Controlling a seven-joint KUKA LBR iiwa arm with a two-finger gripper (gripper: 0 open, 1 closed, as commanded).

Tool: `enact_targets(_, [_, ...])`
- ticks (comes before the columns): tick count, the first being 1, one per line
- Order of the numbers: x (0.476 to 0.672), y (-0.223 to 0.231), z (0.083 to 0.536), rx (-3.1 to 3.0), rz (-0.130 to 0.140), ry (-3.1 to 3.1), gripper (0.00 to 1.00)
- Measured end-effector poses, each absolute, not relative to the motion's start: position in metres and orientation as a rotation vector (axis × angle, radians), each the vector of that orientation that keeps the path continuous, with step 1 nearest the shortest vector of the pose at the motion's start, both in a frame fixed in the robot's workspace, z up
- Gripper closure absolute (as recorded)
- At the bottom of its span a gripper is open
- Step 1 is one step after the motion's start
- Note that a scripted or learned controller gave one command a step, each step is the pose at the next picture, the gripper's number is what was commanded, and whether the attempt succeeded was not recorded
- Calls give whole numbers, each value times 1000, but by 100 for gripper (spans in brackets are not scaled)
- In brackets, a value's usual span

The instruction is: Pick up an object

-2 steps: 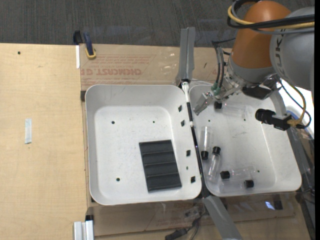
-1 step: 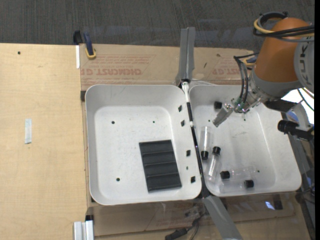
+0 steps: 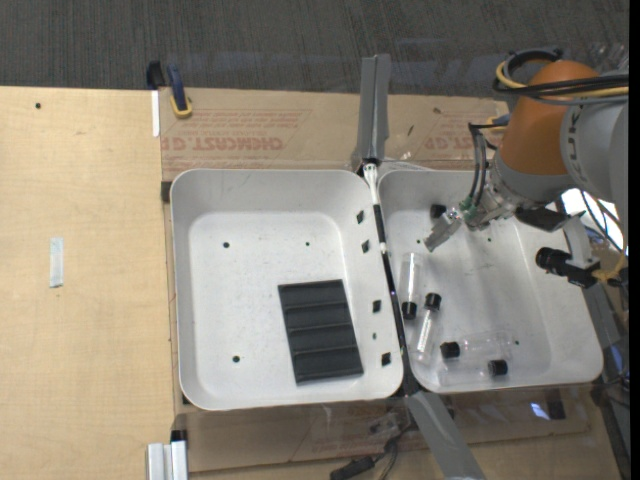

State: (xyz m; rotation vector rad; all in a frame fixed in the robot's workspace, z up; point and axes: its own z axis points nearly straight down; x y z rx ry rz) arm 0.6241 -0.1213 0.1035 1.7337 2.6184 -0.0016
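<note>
Near front edge of right bin: 2 clear tubes with black caps; 2 more tubes by its left wall. Black ribbed block in left bin. Gripper over right bin's rear; open or closed: cannot tell.

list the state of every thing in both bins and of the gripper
black ribbed block: lying flat in the left bin, untouched
clear tubes with black caps: lying on their sides, scattered in the right bin
gripper: over the right bin's back part, nothing seen between its fingers
arm: reaching in from the right
</note>
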Motion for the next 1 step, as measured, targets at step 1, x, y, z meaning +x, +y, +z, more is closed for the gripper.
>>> enact_targets(1, [646, -112, 86, 1813, -50, 2618, 0])
